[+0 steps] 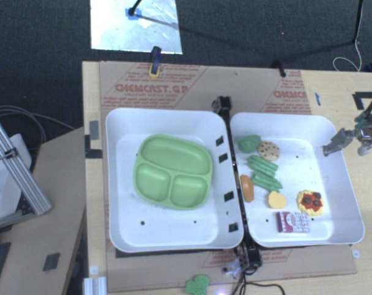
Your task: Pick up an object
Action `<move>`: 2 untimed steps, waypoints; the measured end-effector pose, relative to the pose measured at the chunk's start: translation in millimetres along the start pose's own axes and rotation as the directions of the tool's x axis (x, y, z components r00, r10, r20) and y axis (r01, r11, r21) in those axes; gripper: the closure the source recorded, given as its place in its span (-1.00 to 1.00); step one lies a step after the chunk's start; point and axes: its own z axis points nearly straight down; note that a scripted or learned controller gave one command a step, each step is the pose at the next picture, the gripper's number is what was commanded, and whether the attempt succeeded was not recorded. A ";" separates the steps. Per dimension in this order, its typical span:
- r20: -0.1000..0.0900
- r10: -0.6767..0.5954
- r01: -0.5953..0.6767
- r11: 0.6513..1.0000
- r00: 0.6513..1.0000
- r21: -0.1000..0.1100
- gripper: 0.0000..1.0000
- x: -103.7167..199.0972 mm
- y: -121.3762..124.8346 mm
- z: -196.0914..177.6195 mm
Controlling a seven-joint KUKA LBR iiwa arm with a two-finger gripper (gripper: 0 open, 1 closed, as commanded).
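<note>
Looking down on the bench at a slant, we see two shallow white bins side by side on a sheet of printed cardboard. The left bin (pixel 118 183) holds a green divided plate (pixel 172 171), lying flat near its middle with three compartments facing up.

The right bin (pixel 342 195) holds the small toy foods. Near its upper left sits a green leafy piece (pixel 248 144), and just beside it to the right a round speckled cookie (pixel 268 150). Below them lie two green pea pods (pixel 263 171), one above the other at a slant. An orange sausage-shaped piece (pixel 247 188) lies close to the bin's left wall, and a small yellow piece (pixel 276 200) sits just to its right. A round pizza slice with red toppings (pixel 310 202) lies further right, and a red and white packet (pixel 293 222) lies near the bin's lower edge.

We find the gripper (pixel 341 141) at the right bin's upper right rim, reaching in from the right and well apart from every toy. We cannot tell how far its fingers are spread, as they are small and blurred there; we see nothing between them.

Outside the bins, a green leafy toy (pixel 198 284) lies on the bench below the cardboard's lower edge.
</note>
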 end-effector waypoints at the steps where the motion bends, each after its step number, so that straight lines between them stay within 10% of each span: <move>1: -0.005 -0.005 0.005 1.000 1.000 0.006 -1.00 58.2 7.6 74.4; 2: -0.001 -0.004 0.004 1.000 1.000 -0.003 -1.00 102.5 -43.8 23.5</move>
